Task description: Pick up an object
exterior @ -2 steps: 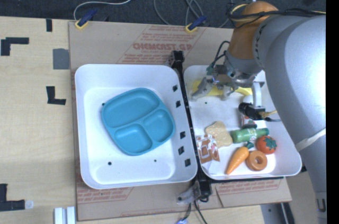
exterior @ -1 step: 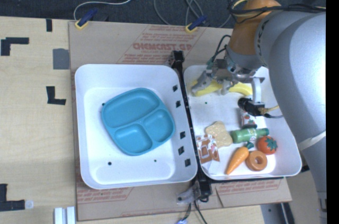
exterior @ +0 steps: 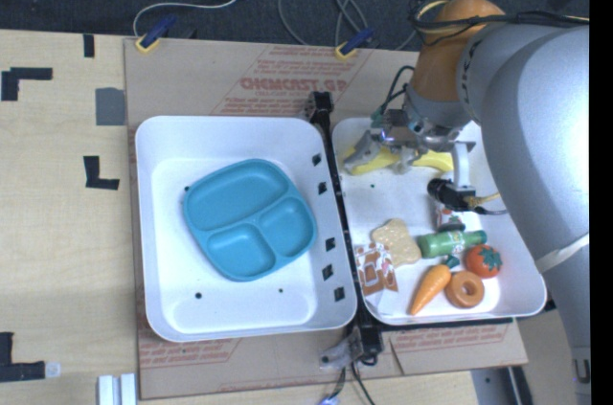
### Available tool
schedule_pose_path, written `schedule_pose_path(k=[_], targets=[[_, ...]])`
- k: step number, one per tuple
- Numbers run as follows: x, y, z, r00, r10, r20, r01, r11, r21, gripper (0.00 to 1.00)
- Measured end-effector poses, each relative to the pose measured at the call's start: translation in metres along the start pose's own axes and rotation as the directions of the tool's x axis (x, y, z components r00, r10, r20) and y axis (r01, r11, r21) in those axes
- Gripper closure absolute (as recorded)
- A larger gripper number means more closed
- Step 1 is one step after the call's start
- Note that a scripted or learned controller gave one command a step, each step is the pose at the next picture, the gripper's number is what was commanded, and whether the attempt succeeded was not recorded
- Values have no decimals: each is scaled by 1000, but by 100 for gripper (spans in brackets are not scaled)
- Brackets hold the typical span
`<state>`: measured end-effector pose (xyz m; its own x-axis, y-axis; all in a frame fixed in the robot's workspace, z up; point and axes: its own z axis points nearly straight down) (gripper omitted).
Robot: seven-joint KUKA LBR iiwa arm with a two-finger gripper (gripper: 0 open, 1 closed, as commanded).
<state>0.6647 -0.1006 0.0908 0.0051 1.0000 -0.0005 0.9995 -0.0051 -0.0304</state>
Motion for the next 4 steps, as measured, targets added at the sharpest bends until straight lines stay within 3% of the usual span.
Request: schedule_pose_path(k=[4], targets=[[0, 0, 1, 1000, 1, -1, -1, 1000, -1, 0]])
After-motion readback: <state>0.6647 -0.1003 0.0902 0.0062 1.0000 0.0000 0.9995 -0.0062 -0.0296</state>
